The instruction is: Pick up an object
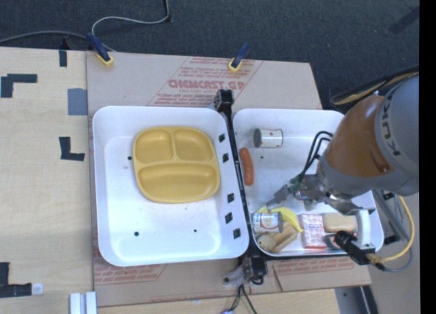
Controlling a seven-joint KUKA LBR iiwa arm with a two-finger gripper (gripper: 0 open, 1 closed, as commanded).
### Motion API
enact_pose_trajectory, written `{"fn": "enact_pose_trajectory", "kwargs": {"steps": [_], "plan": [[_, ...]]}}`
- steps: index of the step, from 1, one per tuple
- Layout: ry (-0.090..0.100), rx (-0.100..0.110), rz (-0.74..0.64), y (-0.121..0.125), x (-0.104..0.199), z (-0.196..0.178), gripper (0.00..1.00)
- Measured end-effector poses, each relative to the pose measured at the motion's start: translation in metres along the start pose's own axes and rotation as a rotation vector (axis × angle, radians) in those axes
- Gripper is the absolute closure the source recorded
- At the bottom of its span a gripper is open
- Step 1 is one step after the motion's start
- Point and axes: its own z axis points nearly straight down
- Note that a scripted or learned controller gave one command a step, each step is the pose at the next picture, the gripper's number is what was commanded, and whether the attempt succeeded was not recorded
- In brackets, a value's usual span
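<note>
The right bin (293, 118) holds several small objects. A silver can (269, 137) lies near its back, and an orange-red sausage (247, 167) lies along its left wall. At its front sit a small tin (268, 221), a yellow banana (292, 221), a bread-like piece (276, 241), a red-and-white box (313, 231) and a tan block (338, 223). My gripper (291, 195) hangs low over the front of the right bin, just behind the tin and banana, with nothing visibly held. The arm's wrist hides the bin's right side.
The left bin (112, 190) holds a yellow divided plate (177, 163) in its back half. A black divider (230, 169) runs between the two bins. Two yellow clamps (102, 52) and cables lie at the back of the cardboard sheet.
</note>
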Motion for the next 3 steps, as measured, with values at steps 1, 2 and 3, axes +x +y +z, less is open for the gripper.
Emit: {"fn": "enact_pose_trajectory", "kwargs": {"steps": [1, 2, 3], "plan": [[-0.001, -0.002, 0.0, 0.0523, -0.0129, 0.0436, 0.0], [-0.003, -0.004, 0.001, 0.0524, -0.0137, 0.034, 1.0], [-0.003, -0.004, 0.001, 0.0524, -0.0138, 0.0341, 0.0]]}}
